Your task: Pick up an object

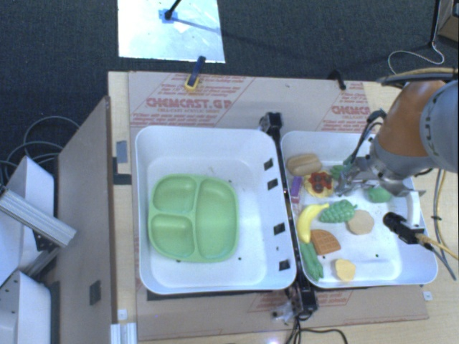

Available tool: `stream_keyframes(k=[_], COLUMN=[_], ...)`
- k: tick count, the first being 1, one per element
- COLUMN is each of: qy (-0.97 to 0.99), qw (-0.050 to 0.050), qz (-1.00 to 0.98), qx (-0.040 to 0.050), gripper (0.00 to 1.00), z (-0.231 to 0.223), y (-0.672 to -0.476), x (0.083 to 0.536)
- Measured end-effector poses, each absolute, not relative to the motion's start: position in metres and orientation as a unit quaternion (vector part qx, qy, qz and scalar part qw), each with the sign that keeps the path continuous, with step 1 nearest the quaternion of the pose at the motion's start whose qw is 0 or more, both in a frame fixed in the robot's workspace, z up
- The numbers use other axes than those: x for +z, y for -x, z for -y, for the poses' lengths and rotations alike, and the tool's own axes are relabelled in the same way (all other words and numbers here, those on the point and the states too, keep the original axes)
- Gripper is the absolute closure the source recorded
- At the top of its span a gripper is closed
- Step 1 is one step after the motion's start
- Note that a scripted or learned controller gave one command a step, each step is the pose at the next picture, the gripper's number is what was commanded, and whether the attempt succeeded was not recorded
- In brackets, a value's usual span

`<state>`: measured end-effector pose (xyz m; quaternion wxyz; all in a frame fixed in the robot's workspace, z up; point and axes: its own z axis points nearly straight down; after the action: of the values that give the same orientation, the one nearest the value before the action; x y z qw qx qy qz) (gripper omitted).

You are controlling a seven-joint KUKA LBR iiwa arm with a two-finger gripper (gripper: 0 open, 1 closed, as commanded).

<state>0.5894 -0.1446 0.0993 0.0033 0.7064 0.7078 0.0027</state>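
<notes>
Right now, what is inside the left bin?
The left bin holds a green divided plate, lying flat with three compartments that look bare. Whatever might be beneath the plate is covered and cannot be seen. The toy food lies in the right bin.

A green divided plate (pixel 193 218) lies in the left bin (pixel 165 138); a yellow clamp (pixel 193 81) grips the bench's far edge.

Two white bins sit side by side: the left bin (pixel 168 274) holds one green plate (pixel 193 218). The right bin (pixel 401 267) holds roughly nine toy foods, including one banana (pixel 308 221) and one bun (pixel 304 164).
</notes>
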Motion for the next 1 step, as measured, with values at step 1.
stream_keyframes(k=[1], qy=[-0.706], qw=[0.003], qz=[-0.708], qx=[0.0028], gripper=[0.00], z=[0.1445], y=[-0.5893], x=[0.0988])
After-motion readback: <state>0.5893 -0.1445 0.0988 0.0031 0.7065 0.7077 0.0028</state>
